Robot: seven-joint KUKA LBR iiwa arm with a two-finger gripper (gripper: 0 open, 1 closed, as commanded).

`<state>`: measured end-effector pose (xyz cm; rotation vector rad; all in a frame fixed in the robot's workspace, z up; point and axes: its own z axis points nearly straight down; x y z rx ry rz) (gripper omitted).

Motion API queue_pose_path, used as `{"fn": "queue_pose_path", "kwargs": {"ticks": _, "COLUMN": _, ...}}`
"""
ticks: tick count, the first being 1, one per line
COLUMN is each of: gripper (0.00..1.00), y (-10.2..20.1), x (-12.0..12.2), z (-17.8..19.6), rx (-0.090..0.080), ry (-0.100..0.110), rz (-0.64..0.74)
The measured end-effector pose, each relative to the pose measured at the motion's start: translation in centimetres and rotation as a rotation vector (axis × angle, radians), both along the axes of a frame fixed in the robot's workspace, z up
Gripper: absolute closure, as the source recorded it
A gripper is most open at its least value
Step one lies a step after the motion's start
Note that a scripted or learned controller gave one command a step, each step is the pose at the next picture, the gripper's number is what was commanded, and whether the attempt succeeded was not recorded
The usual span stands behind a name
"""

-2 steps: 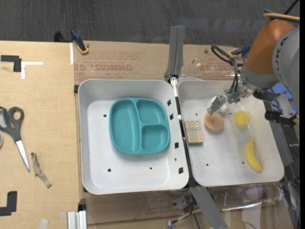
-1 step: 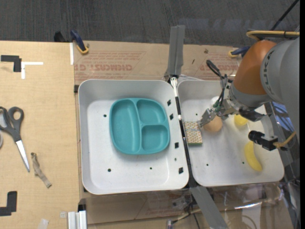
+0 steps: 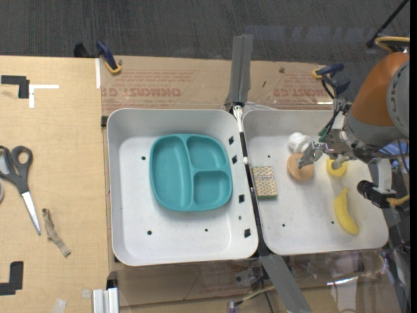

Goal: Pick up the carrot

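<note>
The gripper (image 3: 311, 155) is low over the right bin (image 3: 306, 237), near its far-right part, w/ the fingers pointing toward the left of the view. If the fingers are spread or pressed together, I cannot tell; they are small and mixed w/ the things under them. Nothing is clearly seen between them.

Just at the fingertips lies a round tan-orange object (image 3: 300, 168), looks like a bread roll or similar. It is touching or almost touching the gripper, I cannot say which. A little behind it is a small white object (image 3: 297, 139). To the right of the gripper, partly under the wrist, is a small yellow object (image 3: 337, 168).

A carrot I cannot identify w/ certainty among these things; no item has a clear carrot shape.

More toward the front of the right bin lies a banana (image 3: 345, 212), yellow, w/ its length running front to back. Near the bin's left wall is a small patterned sponge-like block (image 3: 264, 180), flat on the floor, well apart from the gripper.

The left bin (image 3: 124, 233) holds a teal divided plate (image 3: 191, 172) w/ three compartments, approx. in the middle.

On the cardboard at the far left lies a pair of scissors (image 3: 21, 178), w/ a small strap-like scrap (image 3: 55, 233) beside it.
</note>
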<state>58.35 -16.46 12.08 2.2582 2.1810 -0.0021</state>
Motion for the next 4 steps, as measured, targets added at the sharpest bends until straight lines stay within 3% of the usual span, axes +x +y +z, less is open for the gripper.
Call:
{"fn": "queue_pose_path", "kwargs": {"ticks": 1, "gripper": 0.00, "y": 1.4, "x": 2.9, "z": -2.9, "rx": 0.000, "ry": 0.002, "rz": -0.624}}
{"fn": "queue_pose_path", "kwargs": {"ticks": 2, "gripper": 0.00, "y": 4.0, "x": 0.4, "z": -2.9, "rx": 0.001, "ry": 0.003, "rz": -0.614}}
{"fn": "queue_pose_path", "kwargs": {"ticks": 3, "gripper": 0.00, "y": 6.8, "x": -3.7, "z": -3.0, "rx": 0.001, "ry": 0.004, "rz": -0.934}}
{"fn": "queue_pose_path", "kwargs": {"ticks": 4, "gripper": 0.00, "y": 1.1, "x": -6.9, "z": -0.9, "rx": 0.002, "ry": 0.002, "rz": -0.976}}
